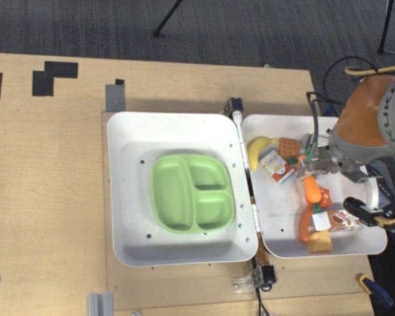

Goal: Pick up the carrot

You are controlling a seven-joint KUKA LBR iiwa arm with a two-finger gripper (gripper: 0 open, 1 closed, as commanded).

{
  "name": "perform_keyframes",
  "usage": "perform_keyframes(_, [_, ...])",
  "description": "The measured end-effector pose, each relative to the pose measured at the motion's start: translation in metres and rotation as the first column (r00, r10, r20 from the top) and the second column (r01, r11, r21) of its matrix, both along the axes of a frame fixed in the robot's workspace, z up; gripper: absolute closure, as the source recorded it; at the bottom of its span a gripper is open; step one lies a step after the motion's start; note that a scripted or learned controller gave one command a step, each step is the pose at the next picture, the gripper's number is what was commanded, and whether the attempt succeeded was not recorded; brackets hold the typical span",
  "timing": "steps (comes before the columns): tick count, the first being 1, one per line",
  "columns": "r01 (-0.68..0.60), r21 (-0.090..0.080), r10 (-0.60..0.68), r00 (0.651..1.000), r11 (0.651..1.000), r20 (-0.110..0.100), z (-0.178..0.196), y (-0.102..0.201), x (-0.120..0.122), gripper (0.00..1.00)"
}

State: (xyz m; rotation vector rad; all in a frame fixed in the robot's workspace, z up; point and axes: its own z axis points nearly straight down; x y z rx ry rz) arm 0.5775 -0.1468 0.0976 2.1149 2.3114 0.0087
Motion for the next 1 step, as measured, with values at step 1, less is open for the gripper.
perform_keyframes(1, [0.368, 0.003, -0.368, 0.93, 0.93, -0.008, 0.106, 0.0501, 0.0443, 1.0])
